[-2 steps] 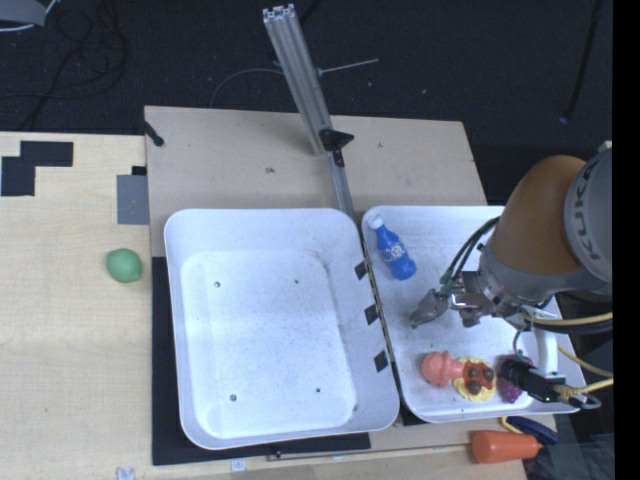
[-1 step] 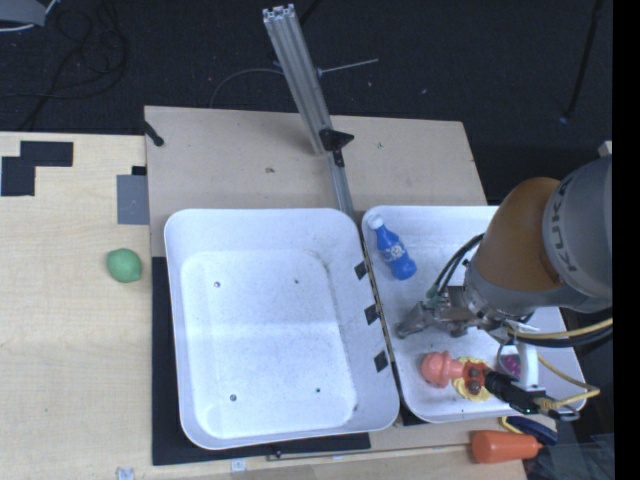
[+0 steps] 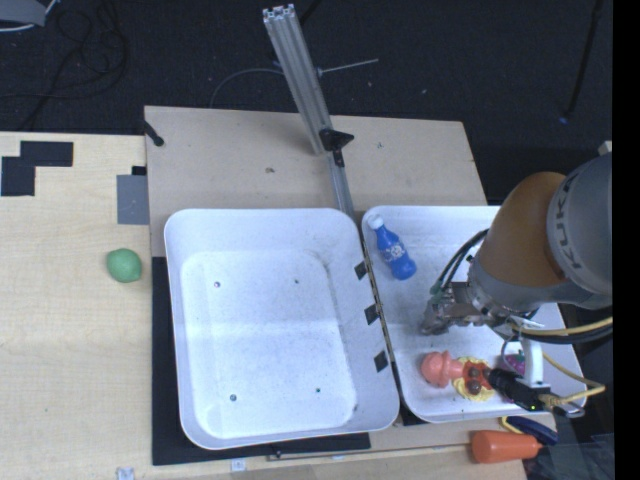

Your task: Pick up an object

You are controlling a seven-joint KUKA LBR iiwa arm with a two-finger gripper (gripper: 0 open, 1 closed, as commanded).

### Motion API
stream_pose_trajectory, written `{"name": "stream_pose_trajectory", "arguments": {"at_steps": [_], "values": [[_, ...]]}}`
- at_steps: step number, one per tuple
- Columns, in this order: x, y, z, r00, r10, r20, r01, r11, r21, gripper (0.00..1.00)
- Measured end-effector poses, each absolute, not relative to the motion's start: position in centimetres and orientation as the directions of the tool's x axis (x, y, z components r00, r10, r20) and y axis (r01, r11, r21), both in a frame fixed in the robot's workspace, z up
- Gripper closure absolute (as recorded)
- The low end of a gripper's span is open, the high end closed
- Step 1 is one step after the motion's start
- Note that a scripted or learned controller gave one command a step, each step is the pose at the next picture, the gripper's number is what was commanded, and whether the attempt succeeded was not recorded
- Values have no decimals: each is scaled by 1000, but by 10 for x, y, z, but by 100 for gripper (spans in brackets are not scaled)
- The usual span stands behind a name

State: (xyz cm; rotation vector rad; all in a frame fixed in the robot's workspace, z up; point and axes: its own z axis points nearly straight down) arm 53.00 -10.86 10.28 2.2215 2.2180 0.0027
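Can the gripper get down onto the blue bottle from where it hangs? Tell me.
Probably yes: the blue bottle lies alone in the right bin, nothing over it, with the gripper close beside.

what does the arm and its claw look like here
The arm is a thick, rounded grey body with a broad orange band above the wrist. Dark lettering runs along the grey shell near the band. Black cables loop from the wrist on the bin side. The claw is a small, dark grey metal assembly below the band; its details are too small to tell.
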Motion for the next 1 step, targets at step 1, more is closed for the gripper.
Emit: {"name": "stream_pose_trajectory", "arguments": {"at_steps": [1], "values": [[526,-100,154,0,1000,0,1000,0,4,100]]}}
